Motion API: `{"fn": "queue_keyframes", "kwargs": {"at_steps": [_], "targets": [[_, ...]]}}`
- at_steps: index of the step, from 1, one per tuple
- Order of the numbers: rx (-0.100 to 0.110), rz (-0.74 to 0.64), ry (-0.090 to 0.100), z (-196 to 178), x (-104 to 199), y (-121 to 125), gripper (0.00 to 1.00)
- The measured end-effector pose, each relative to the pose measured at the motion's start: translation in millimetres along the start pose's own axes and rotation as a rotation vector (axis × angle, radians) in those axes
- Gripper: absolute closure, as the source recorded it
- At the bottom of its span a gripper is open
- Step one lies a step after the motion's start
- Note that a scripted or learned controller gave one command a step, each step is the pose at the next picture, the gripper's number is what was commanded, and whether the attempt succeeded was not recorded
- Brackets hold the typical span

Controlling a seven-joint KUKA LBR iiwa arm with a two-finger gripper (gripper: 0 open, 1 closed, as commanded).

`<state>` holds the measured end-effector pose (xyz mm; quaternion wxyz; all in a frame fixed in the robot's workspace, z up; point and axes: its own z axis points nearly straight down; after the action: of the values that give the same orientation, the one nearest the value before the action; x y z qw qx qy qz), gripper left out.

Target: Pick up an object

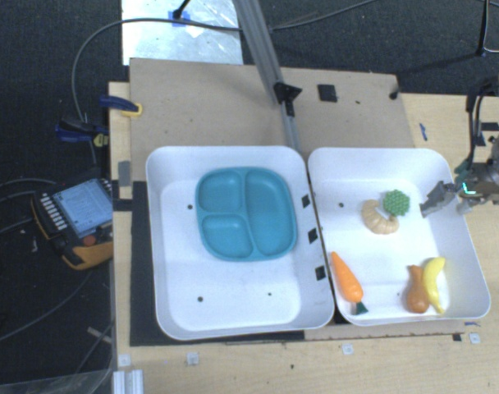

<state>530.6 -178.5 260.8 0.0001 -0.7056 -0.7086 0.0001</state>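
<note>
The right bin (446, 245) holds several toy foods. A beige croissant (381, 218) lies against a green broccoli (395, 202) near the bin's middle. An orange carrot (346, 279) rests by the front left wall. A yellow banana (436, 281) and an orange-brown piece (417, 294) lie together at the front right. My gripper (451, 201) hangs over the bin's right rim, to the right of the broccoli and apart from it. Its fingers look open, with nothing between them.
The left bin (176, 286) carries a blue divided plate (246, 213). A grey pole (262, 43) slants over the board behind the bins. A handheld controller (75, 220) and cables lie on the dark floor to the left.
</note>
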Motion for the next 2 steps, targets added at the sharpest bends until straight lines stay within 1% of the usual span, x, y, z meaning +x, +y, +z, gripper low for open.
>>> {"fn": "queue_keyframes", "kwargs": {"at_steps": [1,2], "targets": [[-0.002,0.0,-0.001,-0.7,0.0,0.5,0.0],[0.003,0.003,0.001,56.9,-5.0,-6.9,0.0]]}}
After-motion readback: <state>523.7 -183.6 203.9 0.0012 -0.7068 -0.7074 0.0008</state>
